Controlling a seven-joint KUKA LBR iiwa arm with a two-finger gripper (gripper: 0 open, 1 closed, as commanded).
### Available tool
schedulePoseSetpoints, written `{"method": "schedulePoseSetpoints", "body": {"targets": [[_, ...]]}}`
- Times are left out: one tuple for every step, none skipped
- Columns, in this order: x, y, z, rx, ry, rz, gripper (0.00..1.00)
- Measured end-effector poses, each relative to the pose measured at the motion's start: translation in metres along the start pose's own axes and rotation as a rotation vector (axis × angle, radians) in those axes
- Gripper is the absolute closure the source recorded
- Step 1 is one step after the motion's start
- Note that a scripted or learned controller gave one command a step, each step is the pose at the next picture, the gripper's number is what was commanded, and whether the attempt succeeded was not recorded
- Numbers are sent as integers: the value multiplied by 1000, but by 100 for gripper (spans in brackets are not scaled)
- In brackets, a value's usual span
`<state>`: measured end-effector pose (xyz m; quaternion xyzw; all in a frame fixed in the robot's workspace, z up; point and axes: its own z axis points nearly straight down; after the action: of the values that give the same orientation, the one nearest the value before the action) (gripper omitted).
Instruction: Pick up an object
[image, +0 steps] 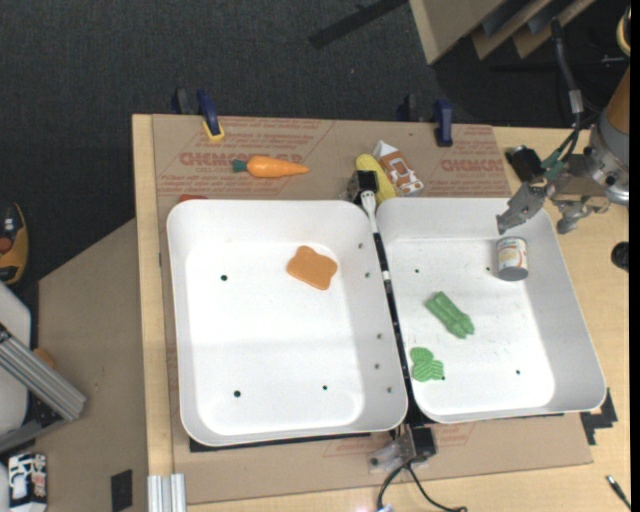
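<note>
Two white bins sat side by side; right bin (560, 330) held a small can (511, 258) at 12 o'clock and green pieces (450, 314) lower. Gripper (546, 212) hovered at the can's 1 o'clock, jaws spread, empty. Approach step; next needed descent over can.

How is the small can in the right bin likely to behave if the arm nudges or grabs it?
The can looks like a short cylinder lying tilted on the right bin floor, so a nudge would probably roll it. Its smooth, rounded side may slip from a pinch unless squeezed squarely. It seems rigid and small, likely light. The end effector sits near the bin's far edge, just above the can.
</note>
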<state>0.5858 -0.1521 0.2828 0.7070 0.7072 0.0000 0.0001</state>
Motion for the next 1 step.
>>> {"method": "schedulePoseSetpoints", "body": {"targets": [[39, -38, 199, 10, 4, 0, 0]]}}
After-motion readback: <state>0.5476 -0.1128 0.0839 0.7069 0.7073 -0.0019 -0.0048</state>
